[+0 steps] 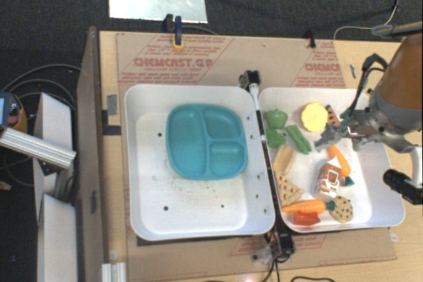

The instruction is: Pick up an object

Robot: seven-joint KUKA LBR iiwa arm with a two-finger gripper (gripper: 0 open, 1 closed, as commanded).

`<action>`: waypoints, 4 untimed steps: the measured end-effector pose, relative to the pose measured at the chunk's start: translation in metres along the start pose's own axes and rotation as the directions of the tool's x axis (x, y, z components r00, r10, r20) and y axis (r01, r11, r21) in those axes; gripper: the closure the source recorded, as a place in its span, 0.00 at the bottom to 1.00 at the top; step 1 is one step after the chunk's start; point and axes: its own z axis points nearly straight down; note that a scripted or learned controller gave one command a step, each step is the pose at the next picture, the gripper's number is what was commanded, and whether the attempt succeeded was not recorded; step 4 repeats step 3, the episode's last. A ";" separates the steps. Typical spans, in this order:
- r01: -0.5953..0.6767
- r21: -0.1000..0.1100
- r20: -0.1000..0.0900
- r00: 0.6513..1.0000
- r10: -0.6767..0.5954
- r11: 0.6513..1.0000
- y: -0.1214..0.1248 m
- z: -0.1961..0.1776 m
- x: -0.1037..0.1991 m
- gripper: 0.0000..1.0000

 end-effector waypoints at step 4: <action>0.010 -0.008 -0.004 1.000 -0.010 1.000 0.006 0.047 0.063 1.00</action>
